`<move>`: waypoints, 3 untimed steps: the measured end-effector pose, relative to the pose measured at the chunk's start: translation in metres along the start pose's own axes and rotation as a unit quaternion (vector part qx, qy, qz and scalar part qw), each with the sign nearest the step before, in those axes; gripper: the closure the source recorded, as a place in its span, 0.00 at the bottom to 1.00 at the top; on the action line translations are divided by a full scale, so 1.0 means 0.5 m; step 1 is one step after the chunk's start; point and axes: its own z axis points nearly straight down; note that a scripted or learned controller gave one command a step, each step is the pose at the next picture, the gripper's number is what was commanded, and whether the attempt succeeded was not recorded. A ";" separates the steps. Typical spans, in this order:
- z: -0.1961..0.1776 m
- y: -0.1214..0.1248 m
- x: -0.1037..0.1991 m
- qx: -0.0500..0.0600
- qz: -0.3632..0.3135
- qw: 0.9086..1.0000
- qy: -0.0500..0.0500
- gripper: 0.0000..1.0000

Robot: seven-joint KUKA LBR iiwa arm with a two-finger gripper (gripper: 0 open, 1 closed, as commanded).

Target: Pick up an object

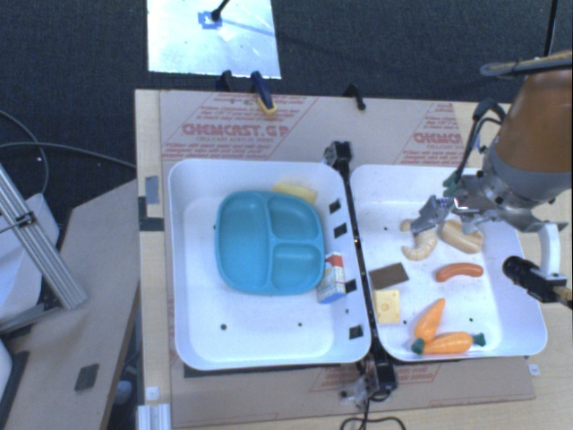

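The right bin [528, 330] holds several toy foods: a pale croissant [419, 247], a tan bread roll [463, 238], a red sausage [459, 272], a brown square [388, 276], a yellow cracker [388, 306] and two orange carrots [430, 319] [448, 342]. My gripper [436, 211] hangs low over the bin's upper middle, just above the croissant and left of the roll. I see nothing held in it.
The left bin [197, 330] carries a blue divided plate [270, 242], a yellow piece [295, 191] behind it and a small carton [332, 279] against the divider [354, 240]. The arm's grey and orange body [537, 133] overhangs the right bin's far right corner.
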 end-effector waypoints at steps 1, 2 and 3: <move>0.042 0.079 -0.159 -0.001 0.003 1.000 -0.002 0.00; 0.347 0.034 -0.231 0.001 0.003 1.000 -0.001 0.00; 0.085 0.014 -0.246 -0.006 0.002 1.000 -0.003 0.00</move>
